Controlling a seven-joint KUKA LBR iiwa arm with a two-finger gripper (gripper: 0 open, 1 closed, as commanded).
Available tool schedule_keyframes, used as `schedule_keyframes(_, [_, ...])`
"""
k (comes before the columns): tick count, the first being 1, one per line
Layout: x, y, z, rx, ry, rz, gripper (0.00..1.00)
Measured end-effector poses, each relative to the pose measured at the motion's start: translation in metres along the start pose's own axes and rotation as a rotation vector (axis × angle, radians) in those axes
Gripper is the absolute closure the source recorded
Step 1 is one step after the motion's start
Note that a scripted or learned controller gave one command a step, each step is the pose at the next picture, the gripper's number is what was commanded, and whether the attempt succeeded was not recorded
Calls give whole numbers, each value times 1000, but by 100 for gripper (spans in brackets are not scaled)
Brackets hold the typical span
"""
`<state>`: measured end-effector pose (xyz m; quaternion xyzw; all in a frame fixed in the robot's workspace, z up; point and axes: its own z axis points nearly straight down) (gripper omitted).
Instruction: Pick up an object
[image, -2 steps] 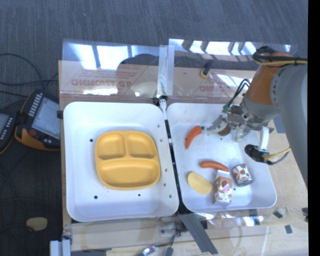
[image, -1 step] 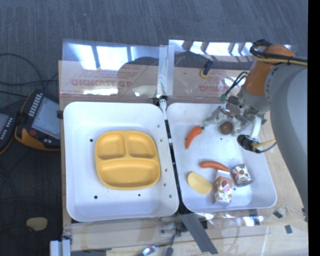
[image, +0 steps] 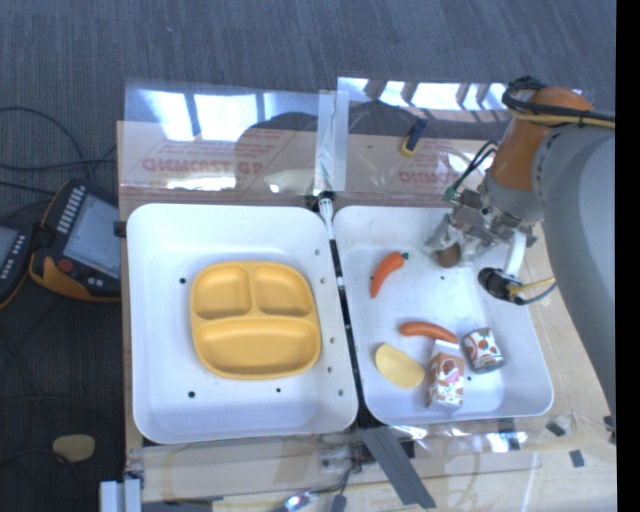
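Observation:
My gripper (image: 452, 243) hangs low over the far right corner of the right bin (image: 520, 400). A small brown object (image: 449, 257) lies right at its tip, partly hidden by it, and I cannot tell whether it is held. Further left lies an orange carrot-like piece (image: 387, 272). Toward the bin's front are a red sausage (image: 428, 330), a pale yellow slice (image: 400, 366), a small printed carton (image: 446, 380) and a little red-and-white box (image: 483, 350).
The left bin (image: 160, 400) holds a yellow divided plate (image: 256, 318). A black fitting with a yellow cable (image: 500, 284) hangs beside the gripper. The arm's grey body (image: 590, 230) covers the right edge. A handheld pendant (image: 75, 240) lies off the bench, left.

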<state>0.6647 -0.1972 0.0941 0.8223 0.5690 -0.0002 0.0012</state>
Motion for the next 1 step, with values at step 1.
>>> schedule_keyframes(1, [64, -20, -63, 6, -2, -101, 100])
